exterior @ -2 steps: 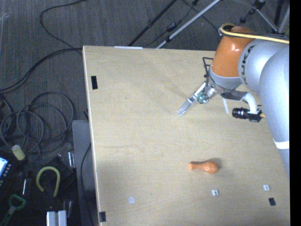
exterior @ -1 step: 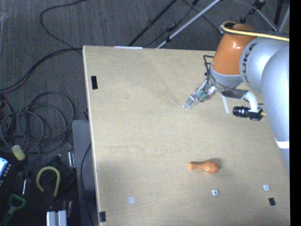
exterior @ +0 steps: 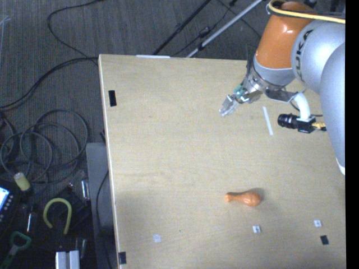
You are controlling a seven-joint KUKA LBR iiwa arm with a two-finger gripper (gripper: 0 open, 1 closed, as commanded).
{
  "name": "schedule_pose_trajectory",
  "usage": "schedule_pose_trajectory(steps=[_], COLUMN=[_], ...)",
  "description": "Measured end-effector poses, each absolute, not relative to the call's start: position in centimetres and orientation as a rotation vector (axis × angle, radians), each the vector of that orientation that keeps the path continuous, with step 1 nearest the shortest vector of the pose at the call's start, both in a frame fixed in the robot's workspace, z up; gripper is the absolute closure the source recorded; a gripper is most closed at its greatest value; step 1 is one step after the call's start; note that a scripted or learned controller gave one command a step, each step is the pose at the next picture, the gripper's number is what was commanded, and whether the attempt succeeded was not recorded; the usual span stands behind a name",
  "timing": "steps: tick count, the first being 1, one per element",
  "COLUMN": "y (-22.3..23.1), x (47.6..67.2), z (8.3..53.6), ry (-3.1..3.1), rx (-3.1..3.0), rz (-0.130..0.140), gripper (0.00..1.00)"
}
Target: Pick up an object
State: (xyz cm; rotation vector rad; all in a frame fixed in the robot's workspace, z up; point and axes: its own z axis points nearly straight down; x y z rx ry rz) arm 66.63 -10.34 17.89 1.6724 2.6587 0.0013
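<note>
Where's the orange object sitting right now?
The orange object lies on the tan board, lower right of centre in the camera view, well below the tool and just above a small white marker.

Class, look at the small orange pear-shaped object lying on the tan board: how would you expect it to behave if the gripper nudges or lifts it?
The orange pear-shaped object lies on its side, and its bulb looks rounded, so a nudge would probably make it roll or pivot around its narrow neck. It looks small beside the gripper, so it is likely light. Its smooth, tapering surface might slip out of a pinch.

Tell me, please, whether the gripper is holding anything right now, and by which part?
Nothing is held: the gripper hangs over bare bench, apart from the orange object lying nearer the camera.
</note>
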Motion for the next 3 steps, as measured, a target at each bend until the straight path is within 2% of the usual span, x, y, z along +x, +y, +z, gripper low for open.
schedule_pose_trajectory(steps=[1,2,3], y=[-11.0,-16.7,-12.9], x=[66.8,54.1,57.8], z=[17.7,10.1,16.3], ry=[2.368,2.784,2.74], rx=[2.065,1.46,1.537], rz=[-0.003,0.001,0.003], gripper=[1.0,1.0,1.0])
